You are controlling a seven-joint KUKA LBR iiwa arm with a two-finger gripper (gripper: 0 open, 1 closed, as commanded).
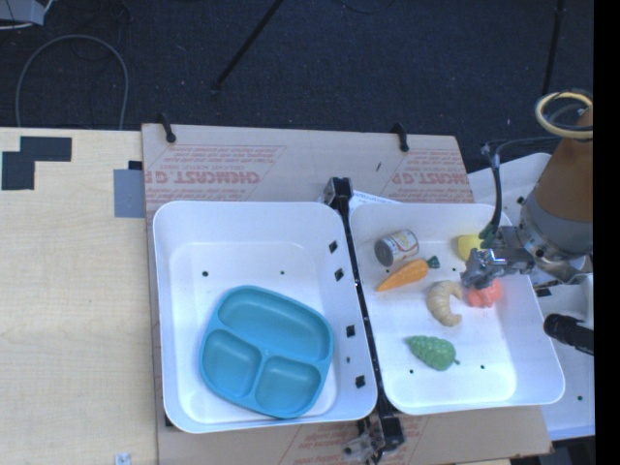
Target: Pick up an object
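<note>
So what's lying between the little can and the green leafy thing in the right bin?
In the camera view, the carrot and the croissant lie between the can and the green leafy piece.

Two white bins stand side by side on a brown board (291, 168). The left bin (179, 260) holds a blue tray (265, 351) with three compartments. Left of the board is a pale wooden bench (68, 308). Behind lies dark floor with cables (73, 51).

One fixed cam above bench (77, 289), slanted down (both bins (184, 250) in frame).
</note>
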